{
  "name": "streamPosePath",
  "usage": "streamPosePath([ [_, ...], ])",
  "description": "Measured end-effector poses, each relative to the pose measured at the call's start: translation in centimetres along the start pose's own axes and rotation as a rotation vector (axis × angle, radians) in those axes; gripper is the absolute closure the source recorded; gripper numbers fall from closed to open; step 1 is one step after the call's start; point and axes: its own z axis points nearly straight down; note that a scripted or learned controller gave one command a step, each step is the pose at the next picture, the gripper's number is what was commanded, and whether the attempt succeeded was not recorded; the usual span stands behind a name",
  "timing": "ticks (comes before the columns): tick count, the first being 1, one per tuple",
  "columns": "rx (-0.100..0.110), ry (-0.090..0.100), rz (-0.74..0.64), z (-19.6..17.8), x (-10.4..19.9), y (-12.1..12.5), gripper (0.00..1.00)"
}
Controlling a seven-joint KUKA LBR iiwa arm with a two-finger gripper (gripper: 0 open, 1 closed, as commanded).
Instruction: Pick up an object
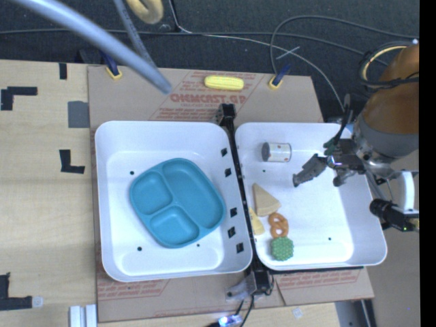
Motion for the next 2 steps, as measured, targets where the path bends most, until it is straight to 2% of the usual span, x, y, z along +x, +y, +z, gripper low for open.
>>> streamPosePath([
  [1, -0.013, -0.002, -0.004, -0.7, 0.0, 0.2, 0.00],
  [2, -0.009, -0.002, -0.004, 3.7, 0.3, 0.3, 0.00],
])
